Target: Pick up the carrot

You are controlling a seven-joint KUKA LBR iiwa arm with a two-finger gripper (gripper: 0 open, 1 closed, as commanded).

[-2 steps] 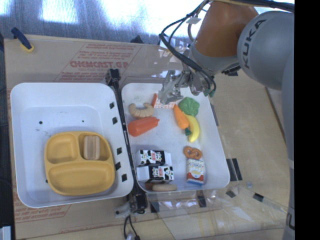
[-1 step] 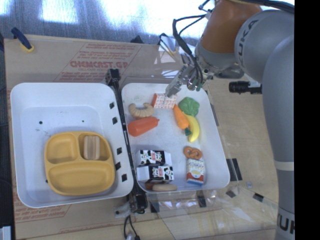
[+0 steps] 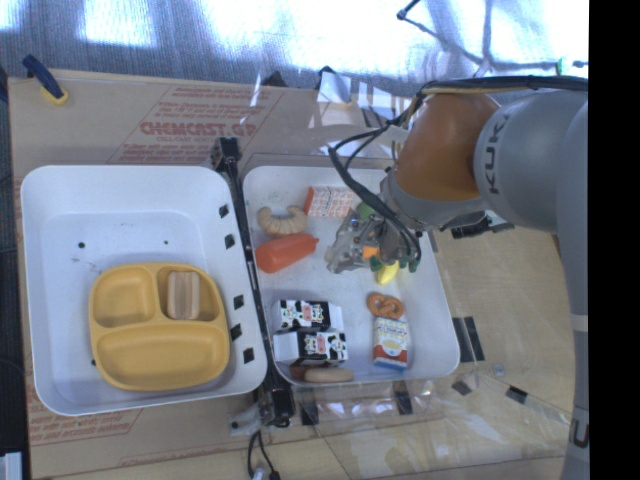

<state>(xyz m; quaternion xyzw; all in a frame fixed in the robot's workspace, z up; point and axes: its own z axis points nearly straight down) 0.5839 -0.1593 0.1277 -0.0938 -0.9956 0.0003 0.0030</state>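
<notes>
The carrot [image 3: 286, 253], an orange-red tapered piece, lies on the floor of the right bin [image 3: 432, 298] near its left wall. My gripper [image 3: 352, 250] hangs low over the middle of that bin, just right of the carrot's thicker end, with a small gap between them. Nothing is visibly held by it. A small yellow, orange and green toy [image 3: 383, 266] sits right beside the gripper, partly under the wrist. The grey arm with its orange band [image 3: 445, 153] covers the bin's upper right corner.
In the right bin are a beige curved pastry [image 3: 282, 219], a pink-and-white packet [image 3: 330, 201], a pretzel [image 3: 385, 305], an orange box [image 3: 390, 342], two black-and-white cartons [image 3: 304, 315] and a sausage [image 3: 325, 374]. The left bin [image 3: 60, 208] holds a yellow divided plate [image 3: 150, 353].
</notes>
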